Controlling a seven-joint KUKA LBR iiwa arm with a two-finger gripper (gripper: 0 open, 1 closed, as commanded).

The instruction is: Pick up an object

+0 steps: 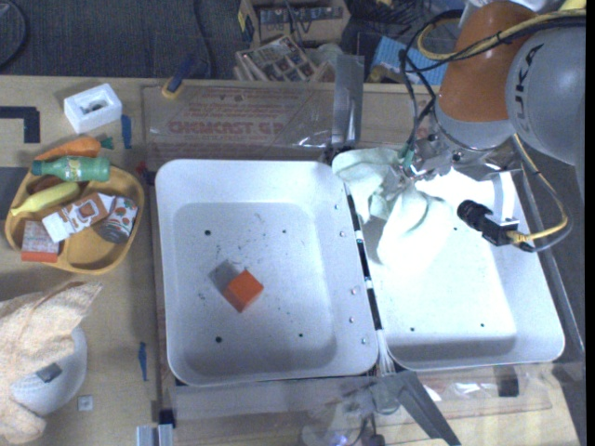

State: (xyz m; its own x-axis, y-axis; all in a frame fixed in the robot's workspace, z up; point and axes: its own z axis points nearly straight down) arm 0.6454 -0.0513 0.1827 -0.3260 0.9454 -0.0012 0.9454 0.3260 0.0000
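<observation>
Camera view, from above the bench. The grey arm with the orange band reaches in from the right and hangs over the upper left part of the right-hand shallow white bin (pixel 483 342). Its two-finger gripper (pixel 409 170) sits low at the end of the wrist, against a pale, crumpled cloth-like item (pixel 395 207) that lies along the bin's left wall and upper corner. The glare on this bin is strong, and the outline of that pale item is hard to trace. Whether the jaws stand apart or together I cannot tell; the wrist body and cables mask them. Nothing is visibly held between them.

A small black cylindrical part with a yellow cable (pixel 483 219) hangs just right of the gripper, above the bin floor; it appears to belong to the arm's fittings rather than the bin's contents.

The left-hand shallow white bin (pixel 186 203) holds a small orange block (pixel 245 291) with a grey block (pixel 223 274) touching its upper left side. Both lie near the middle of that bin, well apart from the gripper, down and to the left across the divide between the bins.

Judgement: the nearest candidate for picking is the pale item directly beneath and slightly below-left of the gripper. Its long axis seems to run down the bin wall. The blocks would demand a long traverse leftward.

Off the bins, a yellow bowl of toy foods (pixel 74 221) stands at the far left.
</observation>
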